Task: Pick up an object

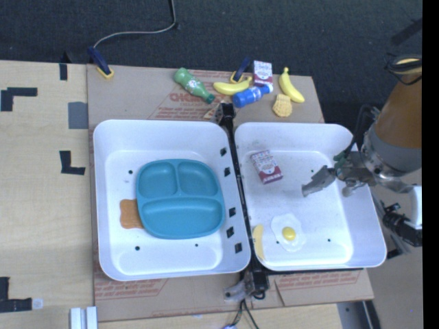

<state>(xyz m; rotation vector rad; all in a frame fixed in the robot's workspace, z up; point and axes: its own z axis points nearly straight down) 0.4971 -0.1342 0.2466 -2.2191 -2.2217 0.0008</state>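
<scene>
Two white bins (110, 184) sit side by side; one blue divided plate (180, 199); one fried egg (288, 232); one small red carton (266, 167); two bananas (232, 86); one green bottle (193, 85); one blue bottle (248, 96).

A single fixed camera is looking down at a slant from above the desk (41, 184), taking in both white bins (110, 142) side by side from a moderate height, with the arm (401, 125) reaching in from the right edge.
</scene>
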